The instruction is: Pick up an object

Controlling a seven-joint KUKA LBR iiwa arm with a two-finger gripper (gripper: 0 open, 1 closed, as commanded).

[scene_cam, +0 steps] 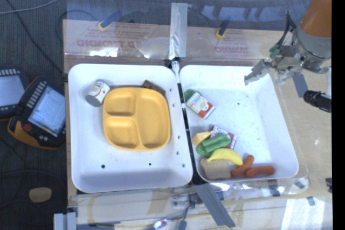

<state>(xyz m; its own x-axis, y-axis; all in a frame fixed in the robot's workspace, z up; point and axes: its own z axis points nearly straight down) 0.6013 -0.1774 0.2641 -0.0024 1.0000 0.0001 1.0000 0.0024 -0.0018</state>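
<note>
My gripper (275, 89) hangs over the far right corner of the right bin (269, 116), open, with nothing between its spread fingers (254, 75). The toys in this bin lie well to its left and nearer the front. A red, white and green carton (200, 104) sits by the bin's left wall. At the front lie a green pepper (213, 144), a banana (226, 156), a bread slice (214, 169), a red sausage (253, 171) and a small printed packet (224, 135).
The left bin (86, 169) holds a yellow divided plate (136, 117), a small can (97, 92) at its far left and a brown piece (149, 85) behind the plate. A metal divider (178, 35) rises between the bins. A teach pendant (39, 113) lies left of the bench.
</note>
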